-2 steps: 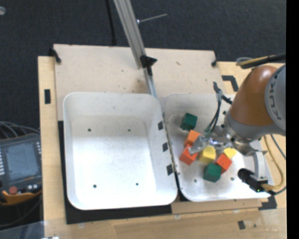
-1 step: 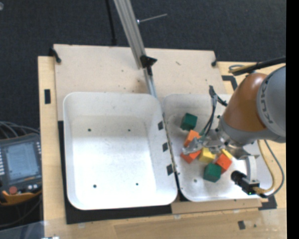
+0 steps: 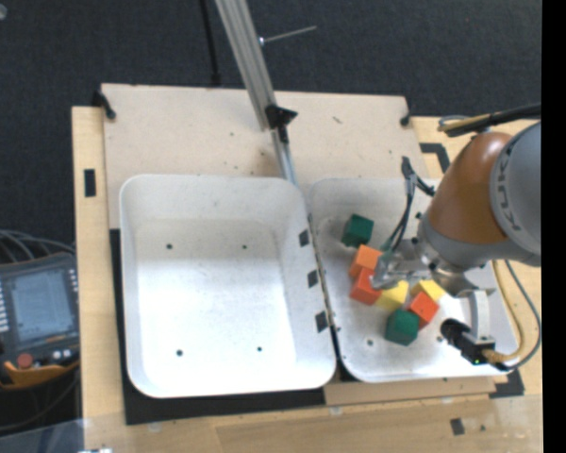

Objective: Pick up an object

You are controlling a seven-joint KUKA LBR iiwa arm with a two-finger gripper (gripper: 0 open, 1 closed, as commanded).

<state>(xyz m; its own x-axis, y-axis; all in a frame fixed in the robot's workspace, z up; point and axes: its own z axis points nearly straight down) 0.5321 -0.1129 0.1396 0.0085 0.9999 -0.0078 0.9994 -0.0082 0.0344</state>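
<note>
Your gripper (image 3: 389, 274) is down in the right bin (image 3: 358, 366), tip sitting in the middle of the block cluster. Can't tell if it's spread, pressed together or pinching anything: the metal tip is small and blurs into the blocks.

Blocks right around the tip: orange block (image 3: 366, 259) just to its left, touching or nearly so. Red-orange block (image 3: 364, 293) below that one, close against it. Yellow block (image 3: 393, 296) directly under the tip, looks in contact w/ it. Second orange block (image 3: 424, 305) just right of the yellow one, and a yellow piece (image 3: 432, 290) above it, partly hidden by the wrist.

Further out: green block (image 3: 402, 326) below the yellow one, near the bin's front. Another green block (image 3: 357, 228) sits apart at upper left of the cluster.

Arm (image 3: 472, 201) comes in from the right, orange band over the bin's right side, cables along the wrist.

Left bin (image 3: 132, 253) lies beside the right one, rims touching. Metal pole (image 3: 250, 55) rises behind the bins. Pendant w/ screen (image 3: 33, 314) lies off the bench at the left.
</note>
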